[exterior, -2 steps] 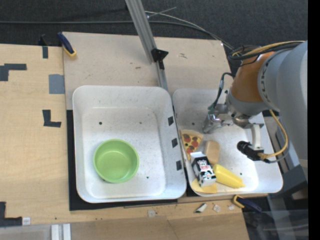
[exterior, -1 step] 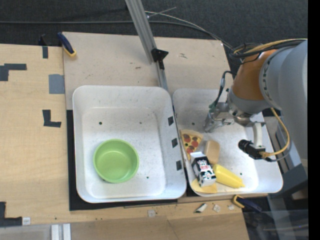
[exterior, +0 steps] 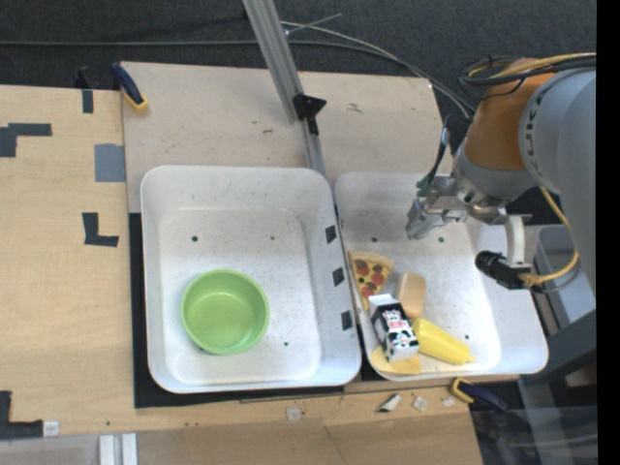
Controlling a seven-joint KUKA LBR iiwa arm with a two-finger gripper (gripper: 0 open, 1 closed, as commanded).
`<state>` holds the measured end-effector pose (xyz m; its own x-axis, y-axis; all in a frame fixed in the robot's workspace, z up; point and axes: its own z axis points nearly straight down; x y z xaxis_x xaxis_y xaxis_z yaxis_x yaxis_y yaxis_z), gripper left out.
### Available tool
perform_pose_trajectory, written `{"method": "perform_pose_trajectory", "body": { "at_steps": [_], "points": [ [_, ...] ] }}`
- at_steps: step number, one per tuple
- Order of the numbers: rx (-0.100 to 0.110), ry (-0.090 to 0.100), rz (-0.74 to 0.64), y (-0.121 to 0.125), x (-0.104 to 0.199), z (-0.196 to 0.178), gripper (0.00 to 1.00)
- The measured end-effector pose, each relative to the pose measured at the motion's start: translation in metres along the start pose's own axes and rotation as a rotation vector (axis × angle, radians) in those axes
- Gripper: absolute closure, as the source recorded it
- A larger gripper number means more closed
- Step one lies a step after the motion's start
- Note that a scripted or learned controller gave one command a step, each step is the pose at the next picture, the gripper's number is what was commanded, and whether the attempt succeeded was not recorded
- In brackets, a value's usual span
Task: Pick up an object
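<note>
My gripper [exterior: 423, 223] hangs over the back part of the right bin [exterior: 504, 342], with nothing visible between its fingers. In front of it, near the bin's left wall, lie a pizza slice toy [exterior: 369, 273], a tan bread-like piece [exterior: 413, 294], a small black-and-white carton [exterior: 395, 328], a yellow banana-like piece [exterior: 444, 344] and a flat yellow slice [exterior: 397, 364]. The gripper stands well behind these objects and apart from them. A green bowl [exterior: 225, 310] sits in the left bin [exterior: 174, 192].
A slanted metal pole [exterior: 281, 61] crosses above the bench behind the bins. Cables run to the arm at the upper right. Clamps [exterior: 129, 83] sit at the bench's back left and front right.
</note>
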<state>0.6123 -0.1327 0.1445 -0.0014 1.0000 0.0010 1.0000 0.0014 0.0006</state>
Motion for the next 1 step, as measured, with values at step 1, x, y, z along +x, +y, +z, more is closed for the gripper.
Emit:
{"method": "perform_pose_trajectory", "body": {
  "at_steps": [1],
  "points": [
    [-0.001, 0.000, -0.001, 0.0009, 0.0113, -0.0510, 1.00]
  ]
}}
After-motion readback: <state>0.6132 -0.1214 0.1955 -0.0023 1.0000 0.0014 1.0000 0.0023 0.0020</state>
